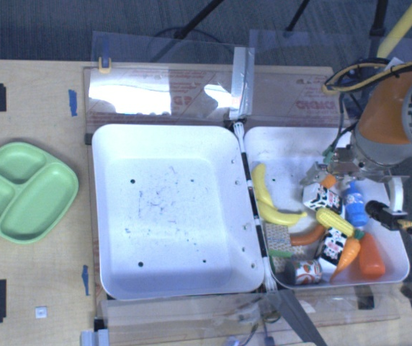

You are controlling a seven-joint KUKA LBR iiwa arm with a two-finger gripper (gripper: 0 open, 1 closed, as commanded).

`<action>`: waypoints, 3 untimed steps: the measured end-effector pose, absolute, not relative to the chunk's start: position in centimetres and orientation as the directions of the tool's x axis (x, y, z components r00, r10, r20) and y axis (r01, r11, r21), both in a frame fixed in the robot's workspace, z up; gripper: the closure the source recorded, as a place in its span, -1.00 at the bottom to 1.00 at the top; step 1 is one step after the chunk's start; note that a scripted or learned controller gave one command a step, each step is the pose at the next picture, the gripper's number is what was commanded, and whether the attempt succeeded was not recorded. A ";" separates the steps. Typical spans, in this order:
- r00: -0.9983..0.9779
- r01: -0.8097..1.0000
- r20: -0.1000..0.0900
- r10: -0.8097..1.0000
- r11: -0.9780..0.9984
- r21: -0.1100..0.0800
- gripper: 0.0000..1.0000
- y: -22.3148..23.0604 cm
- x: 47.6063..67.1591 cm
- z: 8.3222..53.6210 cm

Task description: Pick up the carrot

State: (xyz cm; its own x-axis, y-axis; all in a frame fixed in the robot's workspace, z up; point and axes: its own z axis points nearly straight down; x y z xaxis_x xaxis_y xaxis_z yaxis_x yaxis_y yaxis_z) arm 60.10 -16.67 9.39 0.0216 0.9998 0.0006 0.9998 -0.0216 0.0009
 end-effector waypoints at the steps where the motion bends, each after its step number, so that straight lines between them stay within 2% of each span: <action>1: 0.025 1.000 0.001 1.000 -0.025 0.003 1.00 -16.8 60.1 10.4; 2: 0.025 1.000 0.001 1.000 -0.025 0.003 -1.00 -16.8 60.1 10.4; 3: 0.027 1.000 0.000 1.000 -0.027 0.005 1.00 -16.9 60.2 11.4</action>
